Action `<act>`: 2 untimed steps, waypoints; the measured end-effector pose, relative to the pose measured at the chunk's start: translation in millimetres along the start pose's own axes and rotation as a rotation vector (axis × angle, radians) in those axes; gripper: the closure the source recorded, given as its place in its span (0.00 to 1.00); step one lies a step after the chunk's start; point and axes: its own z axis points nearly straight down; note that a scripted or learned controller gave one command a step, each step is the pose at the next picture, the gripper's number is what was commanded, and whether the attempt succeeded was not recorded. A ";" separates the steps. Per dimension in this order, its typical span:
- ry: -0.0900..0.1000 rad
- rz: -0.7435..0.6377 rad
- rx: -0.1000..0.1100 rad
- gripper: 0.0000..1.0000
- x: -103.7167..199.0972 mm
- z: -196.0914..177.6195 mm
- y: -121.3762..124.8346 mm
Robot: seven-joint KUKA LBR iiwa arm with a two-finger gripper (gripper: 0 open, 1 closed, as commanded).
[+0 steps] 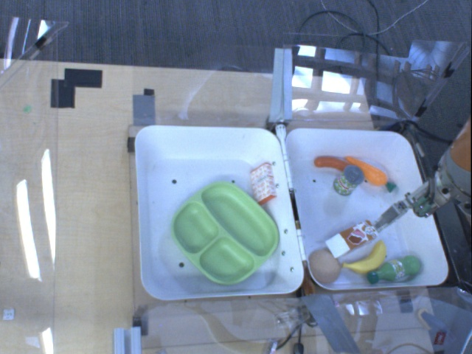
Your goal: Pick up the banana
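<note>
Camera view: banana [368, 259] between bottle [352, 239], egg [324, 265].

I count two white bins on my bench, a left bin [147, 198] and a right bin [310, 153]. In the left one I see one green divided plate [225, 232] with three compartments, and one small red-and-white packet [262, 182]. In the right one I count one banana [367, 259], one carrot [366, 170], one red chili-shaped thing [328, 163], one small can [347, 181], one brown-labelled bottle [352, 239], one green bottle [397, 269] and one tan ball [324, 265]. That makes seven things there.
</note>
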 end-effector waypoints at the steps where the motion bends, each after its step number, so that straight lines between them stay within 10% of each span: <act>1: -0.014 -0.036 -0.017 0.00 -5.6 101.4 3.3; 2: -0.008 -0.293 -0.006 0.00 -38.8 130.8 -18.5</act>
